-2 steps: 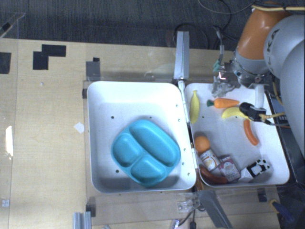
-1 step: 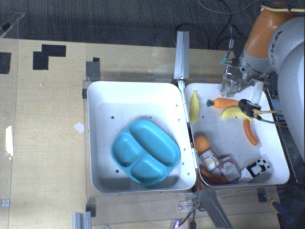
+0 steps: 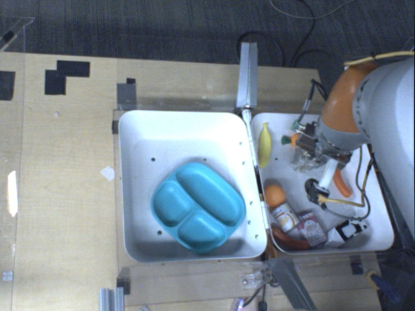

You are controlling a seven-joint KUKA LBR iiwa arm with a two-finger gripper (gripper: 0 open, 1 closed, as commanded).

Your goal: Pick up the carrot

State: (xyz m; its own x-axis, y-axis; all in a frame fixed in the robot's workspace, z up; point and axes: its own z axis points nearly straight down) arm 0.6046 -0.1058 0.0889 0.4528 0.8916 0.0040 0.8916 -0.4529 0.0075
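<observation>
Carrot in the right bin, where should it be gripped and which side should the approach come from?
Take the carrot at its visible middle, from straight above, closing across its narrow width. It lies flat and slanted on the right bin floor, upper end hidden, so the exposed stretch seems safest.

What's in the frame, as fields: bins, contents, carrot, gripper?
left bin: blue divided plate
right bin: banana along the left wall, orange, packets at the near edge, carrot
carrot: right part of the right bin, just right of the gripper
gripper: low over the right bin, between banana and carrot
</observation>
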